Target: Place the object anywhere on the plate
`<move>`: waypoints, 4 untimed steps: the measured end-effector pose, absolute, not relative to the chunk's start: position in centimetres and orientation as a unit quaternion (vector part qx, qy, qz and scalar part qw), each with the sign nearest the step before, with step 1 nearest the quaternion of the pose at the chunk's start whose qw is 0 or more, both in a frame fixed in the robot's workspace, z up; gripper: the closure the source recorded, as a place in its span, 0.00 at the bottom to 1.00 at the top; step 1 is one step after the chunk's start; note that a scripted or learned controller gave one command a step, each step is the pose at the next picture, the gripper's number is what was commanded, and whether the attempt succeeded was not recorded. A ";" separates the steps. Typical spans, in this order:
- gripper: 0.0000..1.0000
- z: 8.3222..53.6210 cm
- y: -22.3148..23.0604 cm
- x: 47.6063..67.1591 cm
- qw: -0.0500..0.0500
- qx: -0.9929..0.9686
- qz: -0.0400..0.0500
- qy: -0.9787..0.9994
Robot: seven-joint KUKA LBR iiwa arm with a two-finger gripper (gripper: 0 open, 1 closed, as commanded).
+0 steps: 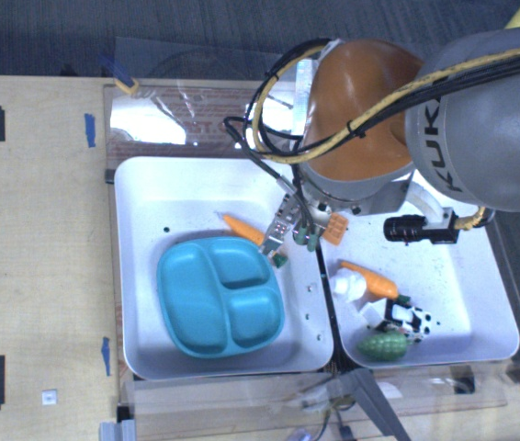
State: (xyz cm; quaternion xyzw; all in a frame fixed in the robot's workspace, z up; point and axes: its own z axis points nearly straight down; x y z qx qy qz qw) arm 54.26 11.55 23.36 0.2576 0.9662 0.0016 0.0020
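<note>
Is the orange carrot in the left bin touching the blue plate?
Cannot tell. In the camera view the carrot lies right at the blue plate's top rim, with no plain gap or contact showing.

Blue plate [219,306] smooth matt plastic; white bins [141,246] glossy plastic; bench [35,246] pale matt wood; arm [490,127] smooth grey metal.

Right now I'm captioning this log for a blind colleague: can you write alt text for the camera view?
A grey arm's gripper hangs over the left bin, beside an orange carrot that lies just above the blue divided plate. The right bin holds a second carrot, a green toy and a black-and-white toy.
</note>
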 end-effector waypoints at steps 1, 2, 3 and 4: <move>0.00 23.3 11.4 54.3 0.002 0.258 0.001 0.966; 0.00 12.4 12.1 47.9 -0.001 0.415 0.000 0.910; 0.00 24.8 5.4 48.1 0.002 0.521 0.001 0.853; 0.00 27.8 18.0 60.0 0.000 0.590 0.001 0.807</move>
